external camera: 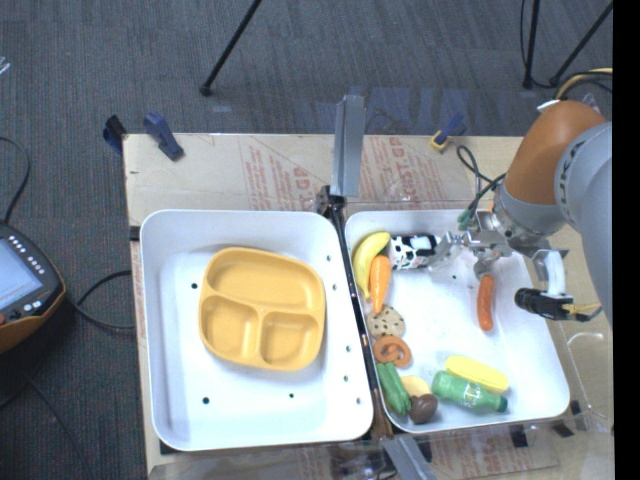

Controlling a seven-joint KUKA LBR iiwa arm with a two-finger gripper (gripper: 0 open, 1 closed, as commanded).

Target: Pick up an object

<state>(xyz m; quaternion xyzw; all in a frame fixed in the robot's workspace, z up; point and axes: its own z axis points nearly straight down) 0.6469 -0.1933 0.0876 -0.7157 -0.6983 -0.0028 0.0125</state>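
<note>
The right bin (520,353) holds several toy foods. Along its left side lie a banana (366,253), a carrot (379,280), a cookie (386,322) and an orange pretzel (393,350). A black-and-white cow toy (411,250) lies at the back. A red sausage (485,303) lies right of centre. My gripper (468,247) is low over the back of this bin, just right of the cow toy and above the sausage. I see nothing held in it.
The front of the right bin has a green cucumber (393,388), a brown piece (424,408), a green bottle (468,392) and a yellow block (476,372). A yellow divided plate (264,308) lies in the left bin (170,368). A grey post (348,153) stands behind the bins.
</note>
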